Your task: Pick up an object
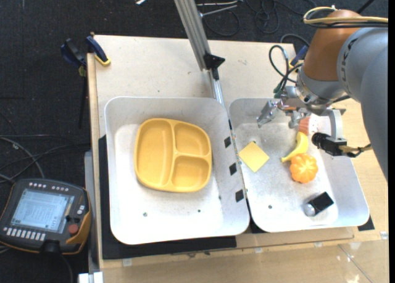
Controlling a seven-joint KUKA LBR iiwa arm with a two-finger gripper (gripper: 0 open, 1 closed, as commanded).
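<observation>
On the counter [154, 66], the left bin [123, 214] holds a yellow divided plate [173, 154] at its centre, well apart from the work. In the right bin [345, 208], going across: a flat yellow square [253, 156] toward nine o'clock, a banana [299, 146] just right of centre, an orange fruit [303, 168] touching the banana's lower end at five o'clock, and a small black-and-silver object [317, 204] near six o'clock. The tool [290, 110] hangs at the bin's twelve o'clock edge, just above the banana; whether it is apart or together I cannot tell, and nothing shows in it. The banana looks the nearest candidate: probably light, smooth, curved, best pinched across its middle. The orange crowds one end, and cables trail off the wrist nearby.
</observation>
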